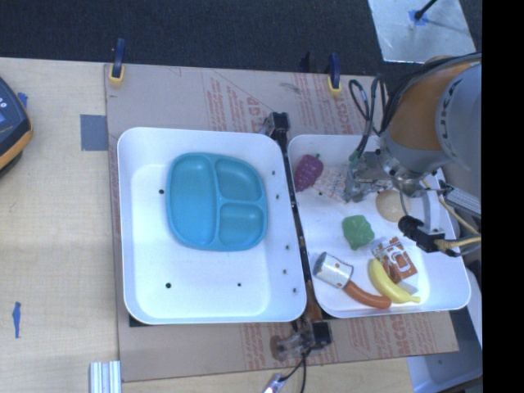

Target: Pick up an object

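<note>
— What do you see, biggest first?
— I see the left bin (139, 244) holding a smooth teal divided plate (217, 201). In the right bin (458, 289): curved banana (390, 283), knobbly green lump (358, 231), purple grapes (309, 171).
— The gripper (360, 182)?
— Low at the far side, near the grapes; I can't tell its state.

The grey arm is reaching in from the right, its orange band showing above the wrist and black cables looping beside it. The wrist is pointing down and leftward, with the claw (358, 188) hanging low at its end. The arm's bulk is covering the upper right corner.
</note>
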Tool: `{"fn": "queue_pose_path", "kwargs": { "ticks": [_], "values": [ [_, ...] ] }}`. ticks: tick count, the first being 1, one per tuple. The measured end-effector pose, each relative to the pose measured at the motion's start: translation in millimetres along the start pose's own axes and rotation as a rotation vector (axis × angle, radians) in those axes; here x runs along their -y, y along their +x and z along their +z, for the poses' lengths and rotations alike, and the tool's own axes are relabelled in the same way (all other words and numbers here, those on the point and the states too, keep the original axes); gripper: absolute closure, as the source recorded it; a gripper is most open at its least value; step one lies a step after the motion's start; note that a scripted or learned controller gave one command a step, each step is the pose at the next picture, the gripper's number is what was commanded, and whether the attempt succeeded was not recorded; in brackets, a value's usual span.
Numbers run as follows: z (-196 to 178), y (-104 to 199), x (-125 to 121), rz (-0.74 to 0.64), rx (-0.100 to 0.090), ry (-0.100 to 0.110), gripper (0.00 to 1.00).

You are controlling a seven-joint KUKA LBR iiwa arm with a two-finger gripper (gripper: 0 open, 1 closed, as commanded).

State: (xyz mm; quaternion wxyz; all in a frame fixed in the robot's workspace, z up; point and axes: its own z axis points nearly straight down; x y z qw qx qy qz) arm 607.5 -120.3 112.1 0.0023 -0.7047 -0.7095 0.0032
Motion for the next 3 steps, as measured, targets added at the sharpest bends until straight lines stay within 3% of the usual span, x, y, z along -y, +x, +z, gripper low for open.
{"fn": "queue_pose_path", "kwargs": {
  "ticks": [1,2,3],
  "values": [
    [0,0,0,0.000,0.000,0.000,0.00],
    [21,-14,53,0.003,0.000,-0.003,0.00],
    [21,-6,52,0.002,-0.002,-0.003,0.00]
  ]
}}
